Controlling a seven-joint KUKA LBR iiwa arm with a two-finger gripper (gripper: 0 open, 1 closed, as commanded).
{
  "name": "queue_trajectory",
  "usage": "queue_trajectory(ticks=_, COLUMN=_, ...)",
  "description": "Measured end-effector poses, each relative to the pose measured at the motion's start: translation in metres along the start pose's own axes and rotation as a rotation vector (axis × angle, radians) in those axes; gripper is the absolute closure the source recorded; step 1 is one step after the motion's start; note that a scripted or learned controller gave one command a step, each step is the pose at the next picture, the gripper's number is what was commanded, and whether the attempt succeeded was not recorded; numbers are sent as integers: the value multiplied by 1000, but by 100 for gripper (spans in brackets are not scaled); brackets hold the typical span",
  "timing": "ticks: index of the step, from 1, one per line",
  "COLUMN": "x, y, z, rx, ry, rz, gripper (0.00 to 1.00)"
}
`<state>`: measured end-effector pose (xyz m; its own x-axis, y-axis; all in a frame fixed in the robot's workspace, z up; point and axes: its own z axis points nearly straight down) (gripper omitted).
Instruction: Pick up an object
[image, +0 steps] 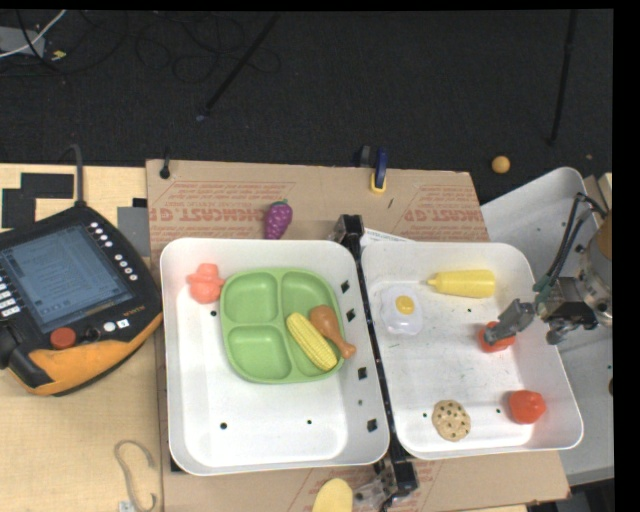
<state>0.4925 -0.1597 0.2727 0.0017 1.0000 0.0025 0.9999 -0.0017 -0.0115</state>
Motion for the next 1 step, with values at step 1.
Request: queue_trajectory(ticks=1, x=0, y=2, z=-5, rx=-9, ry=-2, rz=-2, gripper=0)
